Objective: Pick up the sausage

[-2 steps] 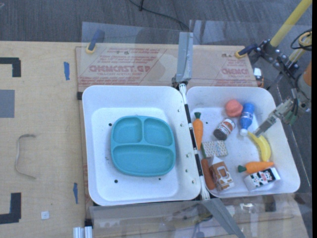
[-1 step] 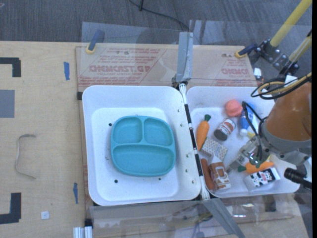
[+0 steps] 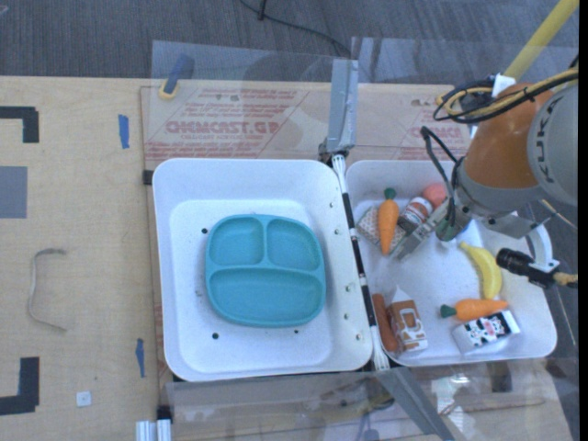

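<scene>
A grey arm is reaching into the right bin (image 3: 544, 338), its gripper (image 3: 415, 239) hanging just beside an upright carrot (image 3: 388, 225) and a small bottle (image 3: 415, 213), fingers slightly parted and grasping nothing. The sausage (image 3: 385, 323) is lying along the bin's left wall near the front, touching a brown carton (image 3: 408, 325) and well apart from the gripper. A banana (image 3: 485, 269), a second carrot (image 3: 475, 310) and a white carton (image 3: 485, 330) are sitting nearby. A blue divided plate (image 3: 265, 270) is occupying the left bin (image 3: 175, 246).
</scene>
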`<state>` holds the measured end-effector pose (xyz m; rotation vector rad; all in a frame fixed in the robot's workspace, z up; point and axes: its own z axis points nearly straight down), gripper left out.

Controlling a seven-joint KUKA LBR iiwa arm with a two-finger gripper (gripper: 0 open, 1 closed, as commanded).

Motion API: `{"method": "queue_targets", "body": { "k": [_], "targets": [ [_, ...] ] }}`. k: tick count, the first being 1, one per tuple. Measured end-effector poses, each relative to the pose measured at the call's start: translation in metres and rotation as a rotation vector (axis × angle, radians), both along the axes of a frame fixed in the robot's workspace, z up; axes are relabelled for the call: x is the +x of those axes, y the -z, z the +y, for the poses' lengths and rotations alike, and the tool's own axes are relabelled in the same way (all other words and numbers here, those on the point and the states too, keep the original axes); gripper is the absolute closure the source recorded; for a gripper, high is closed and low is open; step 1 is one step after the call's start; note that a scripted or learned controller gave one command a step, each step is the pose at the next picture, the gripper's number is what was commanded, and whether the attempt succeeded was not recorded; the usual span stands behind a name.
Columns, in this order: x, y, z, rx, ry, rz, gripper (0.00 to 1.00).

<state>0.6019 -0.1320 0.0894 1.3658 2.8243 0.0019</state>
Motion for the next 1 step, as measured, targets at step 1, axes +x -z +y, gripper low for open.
{"method": "queue_targets", "body": {
  "k": [1],
  "targets": [
    [0.0561,0.0013,0.0148,-0.003,0.015,-0.004,0.0]
  ]
}}
